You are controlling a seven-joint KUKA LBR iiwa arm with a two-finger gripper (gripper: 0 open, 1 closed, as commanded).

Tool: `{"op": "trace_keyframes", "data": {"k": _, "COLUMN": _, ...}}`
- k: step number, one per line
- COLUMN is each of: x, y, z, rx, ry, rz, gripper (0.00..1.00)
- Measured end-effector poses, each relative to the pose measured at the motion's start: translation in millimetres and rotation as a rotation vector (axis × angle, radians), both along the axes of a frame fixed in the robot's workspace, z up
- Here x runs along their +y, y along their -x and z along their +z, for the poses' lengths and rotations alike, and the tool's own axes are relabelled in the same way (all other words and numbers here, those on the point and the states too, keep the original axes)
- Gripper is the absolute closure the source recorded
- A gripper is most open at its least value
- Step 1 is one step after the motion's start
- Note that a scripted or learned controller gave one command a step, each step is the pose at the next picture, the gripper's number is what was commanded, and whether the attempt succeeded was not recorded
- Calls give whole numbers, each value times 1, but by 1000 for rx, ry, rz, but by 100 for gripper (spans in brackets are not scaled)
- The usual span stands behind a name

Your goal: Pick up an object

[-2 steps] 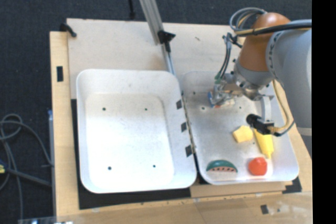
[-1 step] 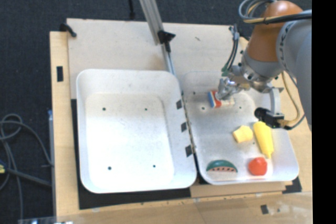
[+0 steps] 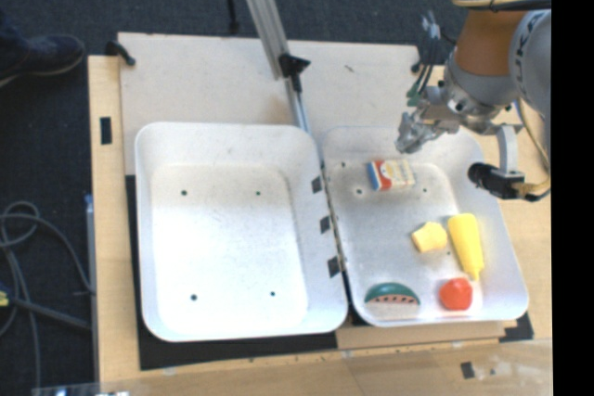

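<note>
Grey arm [image 3: 501,42] with orange band in from right, bent down over far edge of right bin [image 3: 371,227]. Wrist tilted toward the left, gripper [image 3: 409,142] low above the bin's far rim, just beyond the carton [image 3: 390,173]. Nothing seen between the fingers; open or closed, cannot tell at this size and blur.

Right bin contents:
- carton, small, white with red and blue end, lying on its side near far edge, about mid-width, just below gripper tip, apart from it.
- yellow block [image 3: 429,237] toward right side, mid-depth.
- corn [image 3: 466,244] just beside the block on its right, lengthwise toward near edge, touching or nearly so.
- red ball [image 3: 456,294] at near right corner, just under the corn's near end.
- watermelon slice [image 3: 392,297] at near edge, left of the ball, green rind outward.

Left bin [image 3: 232,232] white, speckled, few dark dots on floor.

Metal post [image 3: 264,14] slanting from far bench edge to the gap between bins.
</note>
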State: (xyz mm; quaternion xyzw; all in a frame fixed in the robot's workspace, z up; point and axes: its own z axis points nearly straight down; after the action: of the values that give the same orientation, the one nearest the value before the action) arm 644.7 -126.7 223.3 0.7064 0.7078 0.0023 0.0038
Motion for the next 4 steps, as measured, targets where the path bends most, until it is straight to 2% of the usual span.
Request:
{"op": "trace_keyframes", "data": {"k": 1, "x": -2, "y": -1, "z": 55, "rx": 0, "ry": 0, "rz": 2, "gripper": 100}}
{"op": "trace_keyframes", "data": {"k": 3, "x": 93, "y": 36, "z": 51, "rx": 9, "ry": -2, "rz": 3, "gripper": 100}}
{"op": "trace_keyframes", "data": {"k": 4, "x": 133, "y": 42, "z": 38, "rx": 9, "ry": -2, "rz": 3, "gripper": 100}}
